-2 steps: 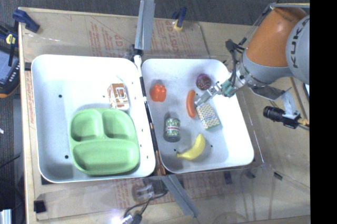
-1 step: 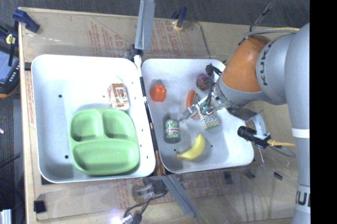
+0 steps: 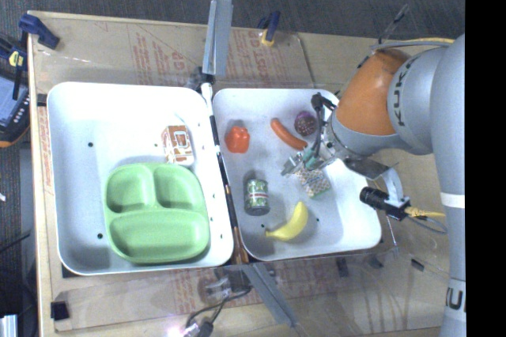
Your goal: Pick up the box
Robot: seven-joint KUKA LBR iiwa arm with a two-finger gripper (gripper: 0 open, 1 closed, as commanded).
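- While the gripper (image 3: 310, 163) hangs in the right bin (image 3: 360, 229), I cannot tell how it is set.
- The box (image 3: 179, 144) lies in the left bin (image 3: 71, 169), touching the green tray (image 3: 156, 213), just above it.
- Best to cross over and drop straight down, clear of the green tray.

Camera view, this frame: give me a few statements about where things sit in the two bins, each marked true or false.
1. The green tray lies in the left bin. True.
2. The banana lies in the left bin. False: it lies in the right bin, near its front edge.
3. The small box sits in the left bin, just behind the green tray. True.
4. The gripper is over the left bin. False: it is over the right bin, by a checkered object.
5. The can stands between the red pepper and the banana. True.
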